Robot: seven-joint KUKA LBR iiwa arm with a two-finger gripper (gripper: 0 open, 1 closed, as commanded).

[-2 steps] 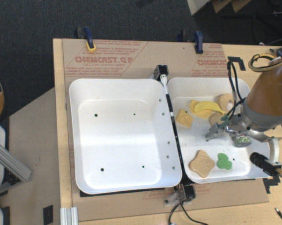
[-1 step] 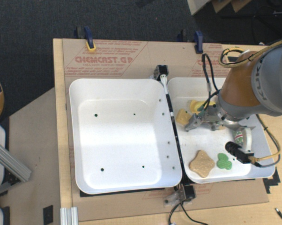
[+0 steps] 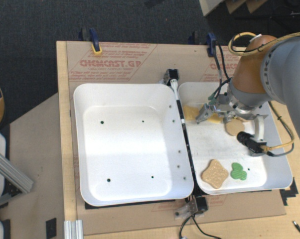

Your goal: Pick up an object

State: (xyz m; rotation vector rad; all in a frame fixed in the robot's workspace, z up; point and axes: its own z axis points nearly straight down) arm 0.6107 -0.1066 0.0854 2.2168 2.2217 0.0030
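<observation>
Gripper (image 3: 216, 114) low in the right bin (image 3: 277, 176), far end, over yellow piece (image 3: 190, 113); finger state: we cannot tell. Risk: piece slips against the bin wall. Toast (image 3: 214, 174) and green toy (image 3: 238, 172) sit near.

A robotics laboratory test station: a grey industrial arm with an orange band (image 3: 249, 71) reaches over two shallow white bins (image 3: 90, 148) fixed side by side on a plywood worktop (image 3: 70, 83) stencilled with a supplier's name. Blue clamps (image 3: 94, 38) grip the board's far edge, loose cables (image 3: 277, 146) trail across it, and dark carpet (image 3: 40, 14) surrounds the rig, beside aluminium framing (image 3: 10, 171).
</observation>
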